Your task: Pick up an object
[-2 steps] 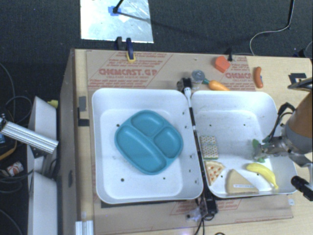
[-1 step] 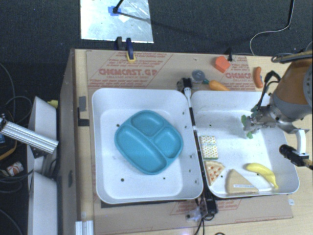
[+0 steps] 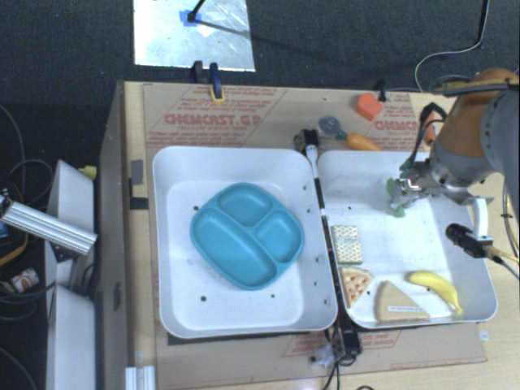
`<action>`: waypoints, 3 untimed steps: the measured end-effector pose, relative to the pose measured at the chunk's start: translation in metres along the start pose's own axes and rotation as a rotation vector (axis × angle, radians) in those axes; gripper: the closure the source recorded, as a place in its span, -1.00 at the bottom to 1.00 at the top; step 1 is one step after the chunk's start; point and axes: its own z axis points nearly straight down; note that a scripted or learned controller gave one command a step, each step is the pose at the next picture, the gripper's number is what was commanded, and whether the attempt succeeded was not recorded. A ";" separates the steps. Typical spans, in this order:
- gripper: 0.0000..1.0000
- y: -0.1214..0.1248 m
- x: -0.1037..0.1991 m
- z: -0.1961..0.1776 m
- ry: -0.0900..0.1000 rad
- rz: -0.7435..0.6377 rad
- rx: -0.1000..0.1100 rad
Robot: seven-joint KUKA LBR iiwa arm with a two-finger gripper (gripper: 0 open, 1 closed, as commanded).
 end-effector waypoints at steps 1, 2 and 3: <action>1.00 -0.061 0.025 -0.054 -0.001 0.003 -0.001; 1.00 -0.036 0.058 -0.087 0.000 0.000 -0.001; 1.00 -0.037 0.101 -0.114 0.001 0.000 0.000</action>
